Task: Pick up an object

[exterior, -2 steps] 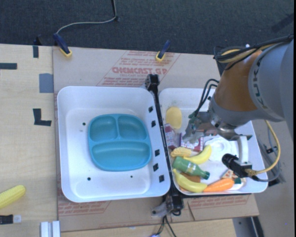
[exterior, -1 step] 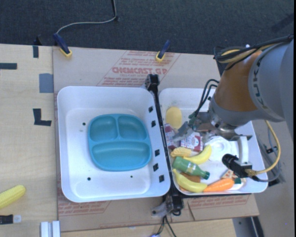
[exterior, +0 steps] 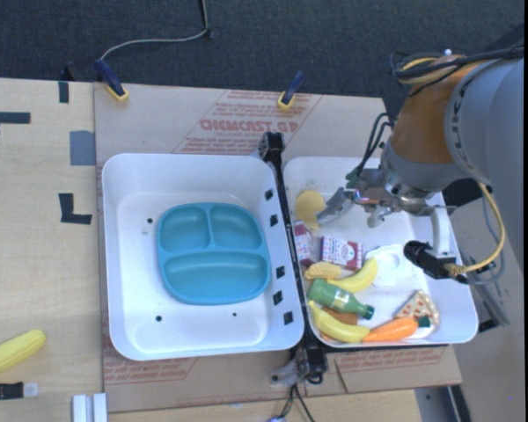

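While the pincer (exterior: pixel 363 202) hangs over the right bin (exterior: pixel 462 323), fingers spread apart and gripping nothing, the pickings lie below: two bananas (exterior: pixel 359 276), one green bottle (exterior: pixel 339 298), one carrot (exterior: pixel 392 330), one pizza slice (exterior: pixel 418 309). One blue divided plate (exterior: pixel 214 252) sits in the left bin (exterior: pixel 123 236).

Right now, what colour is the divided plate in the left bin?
Light blue; the plate shows best in the camera view.

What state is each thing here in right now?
Blue divided plate: flat in the left bin, nothing on it.
Green bottle: lying on its side in the right bin.
Bananas: lying among the toys.
Carrot: lying near the front wall.
Corn cob: on the bench, outside both bins.
Gripper: above the right bin.
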Controlling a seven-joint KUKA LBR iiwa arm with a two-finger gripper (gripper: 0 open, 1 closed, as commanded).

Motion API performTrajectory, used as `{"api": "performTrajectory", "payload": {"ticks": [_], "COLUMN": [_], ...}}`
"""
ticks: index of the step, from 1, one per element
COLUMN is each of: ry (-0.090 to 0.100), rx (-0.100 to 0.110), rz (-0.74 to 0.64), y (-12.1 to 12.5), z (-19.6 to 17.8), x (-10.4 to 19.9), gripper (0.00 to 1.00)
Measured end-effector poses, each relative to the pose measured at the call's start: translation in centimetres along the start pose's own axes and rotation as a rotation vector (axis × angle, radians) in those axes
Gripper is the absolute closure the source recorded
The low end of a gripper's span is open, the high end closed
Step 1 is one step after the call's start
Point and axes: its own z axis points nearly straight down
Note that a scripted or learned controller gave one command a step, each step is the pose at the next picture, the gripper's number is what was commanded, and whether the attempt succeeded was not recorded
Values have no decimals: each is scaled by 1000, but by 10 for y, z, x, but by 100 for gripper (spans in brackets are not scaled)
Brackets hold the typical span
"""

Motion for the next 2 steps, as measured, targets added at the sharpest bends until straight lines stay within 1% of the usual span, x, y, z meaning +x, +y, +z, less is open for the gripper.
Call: {"api": "performTrajectory", "payload": {"ticks": [1,2], "ry": [1,0], "rx": [2,-4], "rz": [1,-1], "y": [-31,29], "z": [49,98], "x": [-16,-25], "gripper": [0,0]}}
